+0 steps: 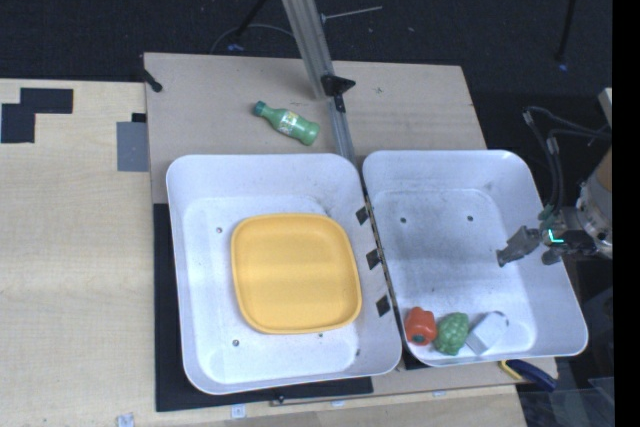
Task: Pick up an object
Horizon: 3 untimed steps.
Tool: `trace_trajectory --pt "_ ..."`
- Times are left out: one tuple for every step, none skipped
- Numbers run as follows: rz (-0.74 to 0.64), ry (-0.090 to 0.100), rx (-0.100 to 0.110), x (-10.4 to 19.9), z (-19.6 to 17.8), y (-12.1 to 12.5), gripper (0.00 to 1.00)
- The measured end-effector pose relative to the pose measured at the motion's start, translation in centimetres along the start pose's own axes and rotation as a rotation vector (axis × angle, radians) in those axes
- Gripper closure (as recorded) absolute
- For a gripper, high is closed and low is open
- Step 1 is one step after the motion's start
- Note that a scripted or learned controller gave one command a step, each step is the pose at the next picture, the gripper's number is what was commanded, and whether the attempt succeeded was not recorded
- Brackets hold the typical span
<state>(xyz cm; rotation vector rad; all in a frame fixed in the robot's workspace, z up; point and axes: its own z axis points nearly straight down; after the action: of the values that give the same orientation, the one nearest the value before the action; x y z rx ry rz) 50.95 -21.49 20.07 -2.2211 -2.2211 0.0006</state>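
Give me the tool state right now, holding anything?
Tool: over the right edge of the right bin, nothing visibly held. Open or shut cannot be told.

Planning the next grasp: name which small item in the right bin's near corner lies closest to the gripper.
The pale grey block, rightmost of the three; the green piece and red piece lie farther from the gripper.

Even overhead light, soft shadows, mild glare on white bins [200, 185], dim grainy background.
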Motion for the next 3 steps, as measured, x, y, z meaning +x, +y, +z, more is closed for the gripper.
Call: trace_trajectory --pt "0.0 0.0 0.0 0.0 0.0 0.0 0.0" --pt "-0.001 0.002 0.005 0.3 6.3 0.1 0.0" --pt "-0.001 0.0 0.0 0.4 11.0 0.1 0.0"
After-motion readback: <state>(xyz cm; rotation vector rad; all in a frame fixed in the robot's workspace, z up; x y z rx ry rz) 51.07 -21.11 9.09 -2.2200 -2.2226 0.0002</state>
